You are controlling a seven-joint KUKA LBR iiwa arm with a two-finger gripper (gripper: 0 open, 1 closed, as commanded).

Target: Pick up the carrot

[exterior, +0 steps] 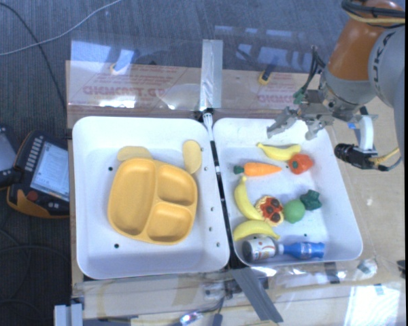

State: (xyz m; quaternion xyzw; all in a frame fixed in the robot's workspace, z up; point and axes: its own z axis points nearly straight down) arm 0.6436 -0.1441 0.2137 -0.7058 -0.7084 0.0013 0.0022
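Observation:
The carrot [260, 170] is orange with a green stub at its left end and lies flat in the upper middle of the right bin [347, 202]. A small banana [280, 151] lies just behind it and a red-orange pepper [300, 163] sits at its right tip. My gripper [298, 128] hangs over the bin's back edge, up and to the right of the carrot and apart from it. Its two fingers [280, 125] are spread wide, open, with nothing between them.
The right bin also holds a long banana [242, 201], another banana [253, 229], a red and yellow toy [270, 208], a green ball [294, 211], a dark green piece [311, 199] and a blue-capped can [282, 250]. The left bin [88, 182] holds a yellow divided tray [153, 201].

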